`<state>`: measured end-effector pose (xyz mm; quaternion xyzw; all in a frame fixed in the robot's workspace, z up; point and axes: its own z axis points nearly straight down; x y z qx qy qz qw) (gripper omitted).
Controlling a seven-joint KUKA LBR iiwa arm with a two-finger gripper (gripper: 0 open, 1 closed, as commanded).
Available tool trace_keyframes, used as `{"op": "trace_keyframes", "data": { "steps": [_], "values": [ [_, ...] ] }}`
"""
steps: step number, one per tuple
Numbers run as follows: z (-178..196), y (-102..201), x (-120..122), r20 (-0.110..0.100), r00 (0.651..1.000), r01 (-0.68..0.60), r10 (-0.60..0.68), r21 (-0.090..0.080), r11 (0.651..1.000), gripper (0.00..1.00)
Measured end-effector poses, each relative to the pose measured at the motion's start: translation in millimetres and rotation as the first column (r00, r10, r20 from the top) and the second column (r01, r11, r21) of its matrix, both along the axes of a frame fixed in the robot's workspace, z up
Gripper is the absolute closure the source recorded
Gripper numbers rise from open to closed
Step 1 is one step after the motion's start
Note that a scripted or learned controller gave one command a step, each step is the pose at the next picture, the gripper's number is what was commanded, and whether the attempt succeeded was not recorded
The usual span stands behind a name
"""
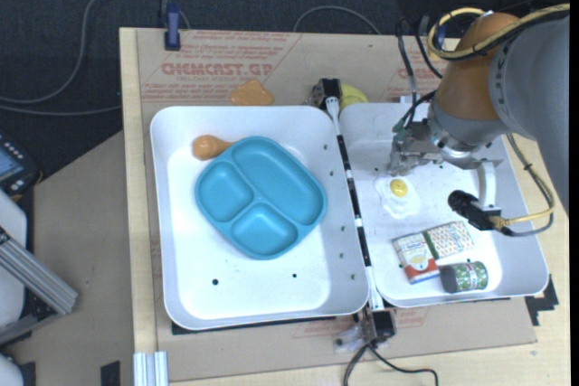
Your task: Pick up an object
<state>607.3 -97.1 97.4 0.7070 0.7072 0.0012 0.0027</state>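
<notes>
In the right bin (516, 194), the end effector (404, 160) hangs above a fried egg (398, 191); its grip state is unclear

Blue plate (261, 197); white bins (176, 194); yellow-centred white fried egg (398, 192).

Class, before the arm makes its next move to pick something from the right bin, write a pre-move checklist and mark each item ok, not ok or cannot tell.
1. Gripper is over the right bin: ok.
2. A target lies close by: the fried egg toy sits just below the gripper: ok.
3. Egg lies apart from the small carton: ok.
4. Something already held between the fingers: cannot tell.
5. Green-topped jar lies away from the gripper: ok.
6. Blue divided plate is in the left bin, out of the way: ok.
</notes>
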Motion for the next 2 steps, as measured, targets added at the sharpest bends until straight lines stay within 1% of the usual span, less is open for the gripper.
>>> {"op": "trace_keyframes", "data": {
  "steps": [1,2],
  "values": [
    [-1,0,0,-0.001,1.0,0.0,0.0,0.0,1.0,0.0],
    [-14,1,-15,-0.009,1.0,0.001,-0.001,0.003,1.0,0.0]
  ]
}}
